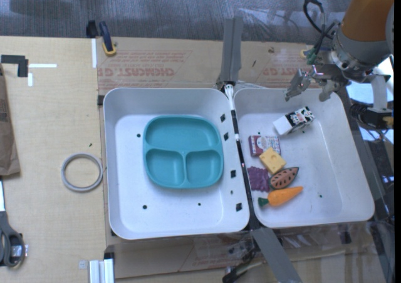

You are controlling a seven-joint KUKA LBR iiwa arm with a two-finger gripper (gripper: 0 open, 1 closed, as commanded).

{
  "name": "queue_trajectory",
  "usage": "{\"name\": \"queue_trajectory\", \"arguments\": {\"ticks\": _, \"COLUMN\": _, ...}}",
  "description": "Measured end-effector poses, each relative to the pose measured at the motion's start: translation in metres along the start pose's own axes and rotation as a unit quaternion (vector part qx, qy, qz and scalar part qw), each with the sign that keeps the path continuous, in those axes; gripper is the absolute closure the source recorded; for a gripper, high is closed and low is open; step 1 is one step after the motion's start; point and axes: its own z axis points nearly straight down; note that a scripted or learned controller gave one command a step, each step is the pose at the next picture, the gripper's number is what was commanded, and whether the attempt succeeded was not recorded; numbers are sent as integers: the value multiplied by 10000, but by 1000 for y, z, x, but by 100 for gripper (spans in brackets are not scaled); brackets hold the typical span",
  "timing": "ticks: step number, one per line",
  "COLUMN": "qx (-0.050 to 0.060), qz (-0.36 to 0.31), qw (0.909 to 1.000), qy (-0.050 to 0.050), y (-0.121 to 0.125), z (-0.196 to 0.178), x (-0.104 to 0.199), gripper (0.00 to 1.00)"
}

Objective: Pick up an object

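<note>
My gripper (311, 87) hangs over the back edge of the right bin (351, 169), its two fingers spread apart with nothing between them. Just below it in the bin lies a small white and black box (293, 120). Further forward sit a dark red packet (257, 145), a yellow cheese wedge (272, 161), a purple bunch of grapes (257, 178), a brown oval piece (284, 178) and an orange carrot (283, 196). All these lie in the bin's left half, apart from the gripper.
The left bin (125, 206) holds a teal divided plate (183, 151). A tape ring (82, 171) lies on the bench at the left. A grey divider bar (230, 50) stands behind the bins. Cables (369, 116) run along the right bin's outer side.
</note>
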Motion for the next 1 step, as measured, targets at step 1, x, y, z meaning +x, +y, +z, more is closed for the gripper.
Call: {"name": "queue_trajectory", "arguments": {"ticks": 1, "qx": 2, "qz": -545, "qw": 9985, "qy": 5, "y": -69, "z": 111, "x": -24, "gripper": 0}}
